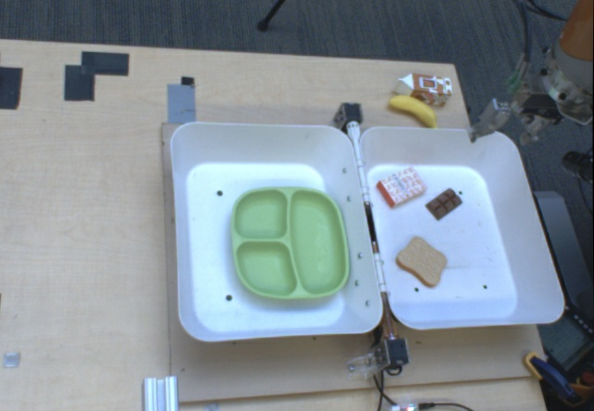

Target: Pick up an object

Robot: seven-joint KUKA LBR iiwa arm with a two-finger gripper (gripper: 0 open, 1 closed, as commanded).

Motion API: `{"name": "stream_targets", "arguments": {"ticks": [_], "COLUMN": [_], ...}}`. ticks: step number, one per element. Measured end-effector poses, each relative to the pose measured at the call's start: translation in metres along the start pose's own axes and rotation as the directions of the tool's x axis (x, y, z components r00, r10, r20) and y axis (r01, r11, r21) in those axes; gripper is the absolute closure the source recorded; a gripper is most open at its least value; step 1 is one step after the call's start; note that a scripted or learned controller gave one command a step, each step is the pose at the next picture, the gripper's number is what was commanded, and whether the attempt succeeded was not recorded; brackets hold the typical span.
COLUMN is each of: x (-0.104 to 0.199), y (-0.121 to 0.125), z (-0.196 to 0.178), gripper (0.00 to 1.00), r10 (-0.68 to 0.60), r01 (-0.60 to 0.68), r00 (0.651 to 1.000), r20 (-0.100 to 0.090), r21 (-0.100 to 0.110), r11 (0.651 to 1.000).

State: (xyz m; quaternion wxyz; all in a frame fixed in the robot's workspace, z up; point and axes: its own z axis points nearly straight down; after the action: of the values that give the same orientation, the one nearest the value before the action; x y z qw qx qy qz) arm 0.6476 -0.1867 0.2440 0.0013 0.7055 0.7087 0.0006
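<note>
While my claw point(509, 117) hangs off the far right corner of the right shallow white bin point(520, 214), whether spread I cannot tell, the red-and-white printed packet point(401, 186), brown chocolate block point(444, 204) and tan bread slice point(422, 261) lie apart on its floor, easy to approach singly.

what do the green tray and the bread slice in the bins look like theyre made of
Green divided tray: probably moulded plastic, smooth with a soft sheen, one even colour and rounded compartment walls. Bread slice: looks like a toy, likely plastic or foam, matte tan with a darker crust edge; the view is too coarse to say which.
</note>
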Motion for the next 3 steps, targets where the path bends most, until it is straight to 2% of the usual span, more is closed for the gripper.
{"name": "stream_targets", "arguments": {"ticks": [1, 2, 3], "x": [-0.019, -0.017, -0.017], "y": [-0.080, -0.139, -0.138], "z": [0.097, 0.152, 0.141], "gripper": [0.00, 0.00, 1.00], "r10": [0.002, -0.001, -0.001], "r01": [-0.002, 0.001, 0.001], "r00": [1.000, 1.000, 1.000], "r20": [-0.001, -0.003, -0.002], "r21": [0.004, -0.001, -0.004], "r11": [1.000, 1.000, 1.000]}}
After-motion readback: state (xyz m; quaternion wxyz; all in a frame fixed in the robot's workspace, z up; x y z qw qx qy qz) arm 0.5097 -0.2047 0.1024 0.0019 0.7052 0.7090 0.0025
